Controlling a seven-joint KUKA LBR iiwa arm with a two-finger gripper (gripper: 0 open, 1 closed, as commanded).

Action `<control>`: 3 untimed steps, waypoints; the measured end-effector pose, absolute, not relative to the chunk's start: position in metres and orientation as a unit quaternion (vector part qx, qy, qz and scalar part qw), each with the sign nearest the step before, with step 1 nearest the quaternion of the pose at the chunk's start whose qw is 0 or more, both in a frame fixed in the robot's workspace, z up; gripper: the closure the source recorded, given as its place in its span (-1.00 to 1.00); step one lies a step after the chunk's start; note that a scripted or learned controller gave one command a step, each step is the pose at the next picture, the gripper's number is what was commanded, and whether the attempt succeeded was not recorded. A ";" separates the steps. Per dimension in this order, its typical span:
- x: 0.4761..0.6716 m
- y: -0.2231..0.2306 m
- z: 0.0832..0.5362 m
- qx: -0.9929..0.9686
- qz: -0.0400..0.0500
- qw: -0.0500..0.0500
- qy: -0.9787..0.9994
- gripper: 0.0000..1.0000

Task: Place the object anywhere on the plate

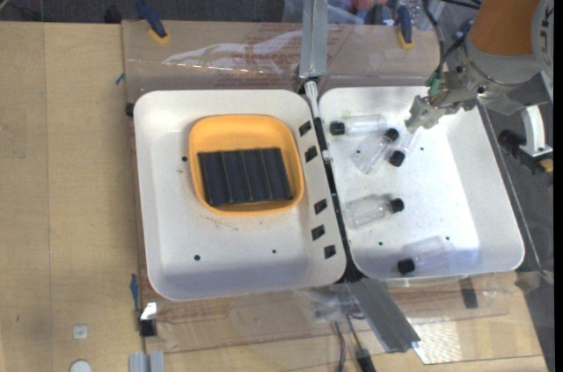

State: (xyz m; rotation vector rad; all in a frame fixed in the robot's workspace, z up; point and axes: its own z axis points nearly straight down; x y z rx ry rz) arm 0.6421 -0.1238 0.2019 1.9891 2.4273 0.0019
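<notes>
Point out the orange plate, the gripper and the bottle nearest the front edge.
Orange plate (204,133): camera view, its bare rim.
Gripper (417,117): camera view, its fingertips.
Front bottle (429,254): camera view, its clear body.

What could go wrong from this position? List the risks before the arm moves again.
1. The clear vials in the right bin are see-through against white, so a grasp may well miss.
2. Two vials near the gripper lie close together; closing there might nudge both.
3. The orange plate already carries a dark ridged block, so a round vial set there could roll off.
</notes>
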 end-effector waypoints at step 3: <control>0.667 -0.066 0.185 0.509 0.000 0.000 0.860 1.00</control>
